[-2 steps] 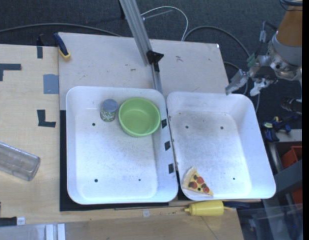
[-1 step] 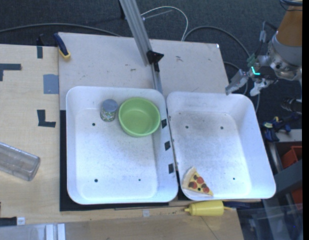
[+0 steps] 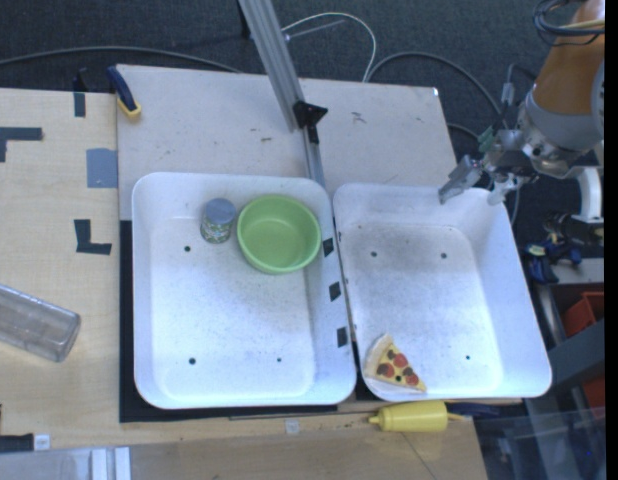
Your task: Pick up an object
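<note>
Camera view: gripper (image 3: 476, 181) hovers with jaws spread wide, holding nothing, over the right white bin's (image 3: 509, 268) far corner.

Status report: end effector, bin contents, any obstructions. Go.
End effector over right bin's far right corner, holding nothing. Pizza slice at that bin's near left corner; green bowl and small jar in left bin. Nothing obstructing.

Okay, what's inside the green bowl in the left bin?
Nothing visible: the green bowl shows bare green inside. A small grey-lidded jar stands against its left rim, outside it. The patch of left bin floor beneath the bowl is covered.
</note>
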You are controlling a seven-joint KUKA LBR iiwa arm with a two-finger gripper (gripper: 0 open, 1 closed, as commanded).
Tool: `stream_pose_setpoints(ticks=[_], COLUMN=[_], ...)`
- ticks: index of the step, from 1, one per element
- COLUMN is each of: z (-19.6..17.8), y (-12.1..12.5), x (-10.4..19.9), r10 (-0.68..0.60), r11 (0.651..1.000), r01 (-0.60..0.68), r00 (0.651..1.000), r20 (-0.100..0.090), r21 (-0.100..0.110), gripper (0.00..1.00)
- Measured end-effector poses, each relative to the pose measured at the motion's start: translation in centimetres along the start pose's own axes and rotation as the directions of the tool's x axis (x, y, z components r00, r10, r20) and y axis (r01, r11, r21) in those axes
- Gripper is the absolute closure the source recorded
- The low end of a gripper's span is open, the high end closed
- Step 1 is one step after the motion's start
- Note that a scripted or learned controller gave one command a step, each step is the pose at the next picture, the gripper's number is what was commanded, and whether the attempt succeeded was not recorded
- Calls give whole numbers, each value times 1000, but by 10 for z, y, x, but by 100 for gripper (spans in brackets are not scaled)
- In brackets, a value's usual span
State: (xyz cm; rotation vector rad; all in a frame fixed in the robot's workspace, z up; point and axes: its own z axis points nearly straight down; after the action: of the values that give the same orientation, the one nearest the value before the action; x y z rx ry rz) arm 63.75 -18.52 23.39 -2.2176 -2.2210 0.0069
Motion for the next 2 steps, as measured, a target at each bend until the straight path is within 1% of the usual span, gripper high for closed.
stream_pose_setpoints(ticks=[1,2], z=[63,107], y=[4,4], x=[6,5], r10=[-1,-1], r11=[1000,1000], r01=[1,1], r00=[1000,1000], r20=[-1,0], r21=[3,1], gripper=[0,0])
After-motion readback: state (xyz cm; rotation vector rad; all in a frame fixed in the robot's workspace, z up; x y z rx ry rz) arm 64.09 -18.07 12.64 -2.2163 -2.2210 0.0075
